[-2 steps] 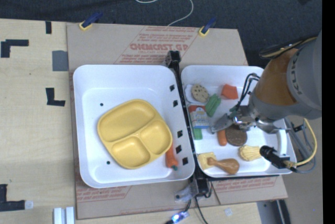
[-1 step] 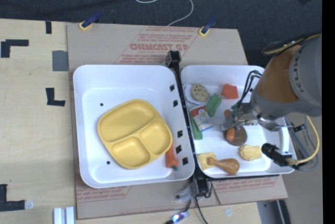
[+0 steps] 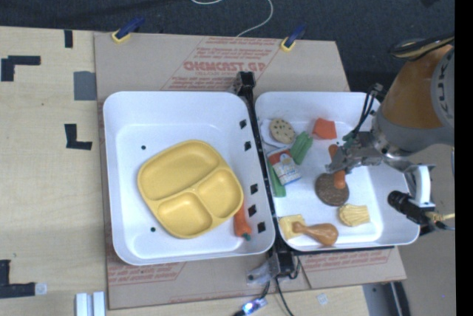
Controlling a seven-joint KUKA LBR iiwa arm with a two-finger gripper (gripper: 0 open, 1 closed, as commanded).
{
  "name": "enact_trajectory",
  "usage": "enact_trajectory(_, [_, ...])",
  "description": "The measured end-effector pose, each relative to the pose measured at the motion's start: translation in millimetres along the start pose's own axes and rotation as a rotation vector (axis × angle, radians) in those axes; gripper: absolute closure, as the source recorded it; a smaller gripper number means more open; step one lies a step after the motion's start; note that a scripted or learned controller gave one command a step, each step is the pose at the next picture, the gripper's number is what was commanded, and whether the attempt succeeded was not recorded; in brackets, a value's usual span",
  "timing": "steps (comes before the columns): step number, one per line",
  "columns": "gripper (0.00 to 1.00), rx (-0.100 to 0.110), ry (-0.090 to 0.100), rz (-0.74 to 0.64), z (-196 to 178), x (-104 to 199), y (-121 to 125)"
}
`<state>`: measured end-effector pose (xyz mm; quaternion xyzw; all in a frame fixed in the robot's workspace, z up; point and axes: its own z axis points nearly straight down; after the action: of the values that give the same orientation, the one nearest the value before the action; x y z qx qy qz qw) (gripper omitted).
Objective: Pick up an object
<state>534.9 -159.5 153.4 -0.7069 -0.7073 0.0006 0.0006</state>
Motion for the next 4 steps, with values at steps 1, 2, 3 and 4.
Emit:
enact_trajectory(1, [1.00, 0.001, 0.000, -0.002, -43, 5, 7])
enact_trajectory(2, [1.00, 0.003, 0.001, -0.001, -69, 6, 7])
enact_trajectory(3, [1.00, 0.007, 0.002, -0.004, -56, 59, -8])
enact_trajectory(4, [1.00, 0.007, 0.001, -0.005, -50, 114, -24])
